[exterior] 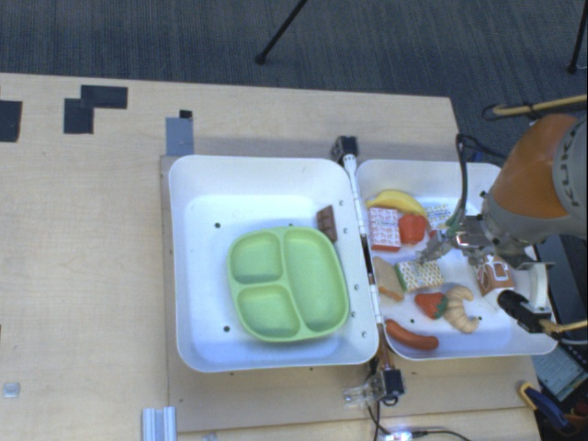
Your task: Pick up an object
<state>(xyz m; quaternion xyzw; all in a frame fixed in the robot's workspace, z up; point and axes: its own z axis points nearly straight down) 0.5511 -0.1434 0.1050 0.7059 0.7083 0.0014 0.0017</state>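
One fixed cam above bench (pixel 92 246), slanted down, far enough for both bins (pixel 197 246).

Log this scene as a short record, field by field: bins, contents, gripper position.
left bin: green divided plate; small brown piece by its right wall
right bin: banana, sausage, croissant, red-and-white packet, other toy foods
gripper: low over the right bin's middle, above a green-patterned packet
grasp: nothing visibly held
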